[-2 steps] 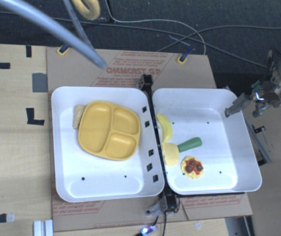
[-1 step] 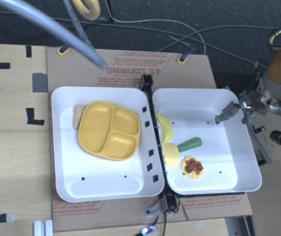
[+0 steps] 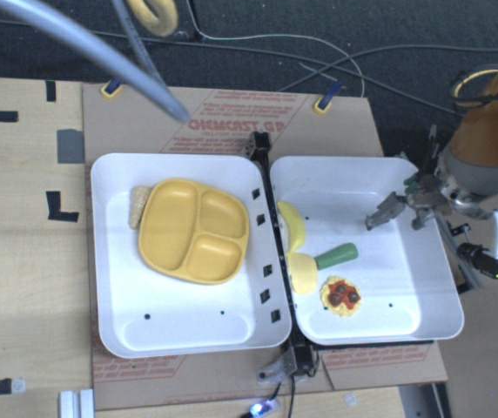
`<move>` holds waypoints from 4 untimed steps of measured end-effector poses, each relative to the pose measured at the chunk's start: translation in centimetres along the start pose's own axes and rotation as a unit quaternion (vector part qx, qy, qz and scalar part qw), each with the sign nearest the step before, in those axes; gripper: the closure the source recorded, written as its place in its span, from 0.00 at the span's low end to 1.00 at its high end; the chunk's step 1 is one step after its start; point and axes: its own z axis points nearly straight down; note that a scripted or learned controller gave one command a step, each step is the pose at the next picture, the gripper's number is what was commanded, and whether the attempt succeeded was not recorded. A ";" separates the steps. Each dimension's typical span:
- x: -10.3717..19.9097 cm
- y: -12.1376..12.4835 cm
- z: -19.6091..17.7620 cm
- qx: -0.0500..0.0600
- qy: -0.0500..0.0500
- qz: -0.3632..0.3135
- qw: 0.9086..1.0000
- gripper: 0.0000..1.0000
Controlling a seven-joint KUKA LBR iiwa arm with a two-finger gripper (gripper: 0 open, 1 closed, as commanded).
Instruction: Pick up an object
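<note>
Green and shiny, the toy stick lies in the right bin, next to a yellow piece and a little pizza toy. The end effector hangs above and to the right of it (not touching), fingers spread apart, holding nothing. A yellow plate fills the left bin.

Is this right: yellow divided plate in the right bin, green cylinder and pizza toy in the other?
Not quite. The camera view shows the yellow divided plate in the left bin, not the right. The green cylinder and pizza toy lie in the right bin.
</note>
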 end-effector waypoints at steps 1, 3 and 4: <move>1.1 -0.2 5.4 0.001 0.000 0.000 1.000 0.00; 0.4 0.7 -0.9 -0.005 -0.001 0.001 1.000 1.00; 0.3 1.1 -5.2 -0.005 -0.001 0.000 1.000 1.00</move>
